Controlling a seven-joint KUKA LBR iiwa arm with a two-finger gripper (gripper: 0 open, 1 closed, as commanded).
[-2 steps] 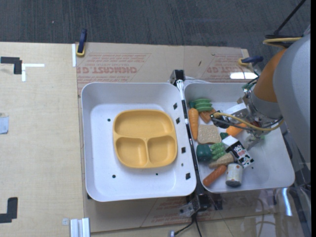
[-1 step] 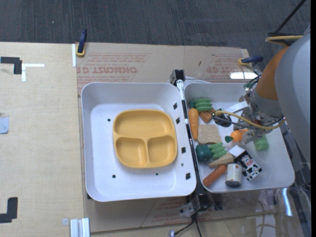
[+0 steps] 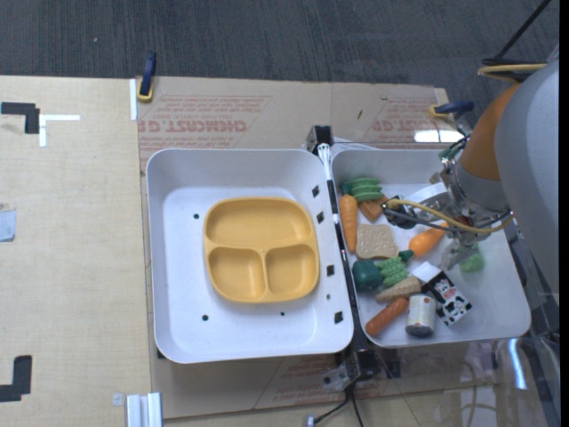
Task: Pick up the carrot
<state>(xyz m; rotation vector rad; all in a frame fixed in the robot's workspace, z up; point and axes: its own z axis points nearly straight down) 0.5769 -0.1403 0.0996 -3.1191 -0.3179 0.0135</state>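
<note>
We've got the carrot [image 3: 348,221] lying along the right bin's [image 3: 507,314] left wall, hemmed in by a green leafy piece [image 3: 363,187] and a speckled bread slice [image 3: 377,242]. The gripper [image 3: 455,229] sits over an orange veggie [image 3: 427,240], can't tell its grip. A smooth yellow divided plate [image 3: 261,247] fills the left bin [image 3: 169,265], on cardboard [image 3: 213,114].

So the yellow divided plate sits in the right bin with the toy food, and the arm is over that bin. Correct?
Not quite. The camera view shows the yellow divided plate in the left bin; the toy food, including the carrot, lies in the right bin, where the arm is.
</note>
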